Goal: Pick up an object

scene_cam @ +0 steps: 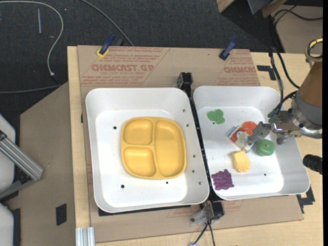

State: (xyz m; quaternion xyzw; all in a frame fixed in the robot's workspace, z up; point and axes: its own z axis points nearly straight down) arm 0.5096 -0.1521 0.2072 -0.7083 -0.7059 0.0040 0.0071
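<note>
My gripper (pixel 250 138) reaches into the right bin (pixel 292 181) from the right and is low among the objects. It is open, its two grey fingers spread right beside an orange-red object (pixel 246 129) with a blue-white patch, which lies at the upper finger's left. Nothing sits clearly between the fingers. A green round object (pixel 265 148) lies just right of the fingertips, below the wrist. A yellow block (pixel 241 161) rests a little below the gripper. A purple cluster (pixel 222 180) is at the bin's front left, and a green leafy piece (pixel 216 116) at its back left.
The left bin (pixel 102 152) holds a yellow sectioned plate (pixel 154 147). A black clamp (pixel 185 80) sits between the bins at the back, another (pixel 212 209) at the front. Cables run at the right behind the arm (pixel 312 94).
</note>
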